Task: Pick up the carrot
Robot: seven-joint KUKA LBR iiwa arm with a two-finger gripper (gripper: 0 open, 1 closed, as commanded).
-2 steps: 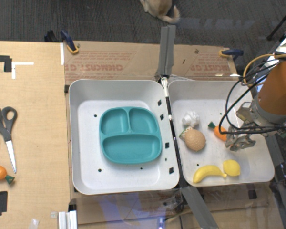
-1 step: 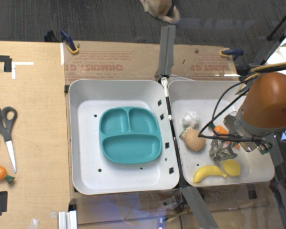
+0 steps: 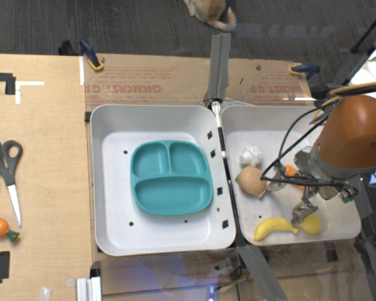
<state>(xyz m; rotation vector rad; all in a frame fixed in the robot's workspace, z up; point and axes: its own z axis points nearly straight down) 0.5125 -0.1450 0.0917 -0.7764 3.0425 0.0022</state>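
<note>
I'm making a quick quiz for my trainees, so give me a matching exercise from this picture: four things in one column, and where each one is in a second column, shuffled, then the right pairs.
Things:
1. teal divided plate
2. banana
3. scissors
4. blue clamp

Places:
A. on the wooden bench, left of both bins
B. near the front wall of the right bin
C. on the cardboard behind the left bin
D. in the middle of the left bin

Pairs: 1-D, 2-B, 3-A, 4-C
</note>
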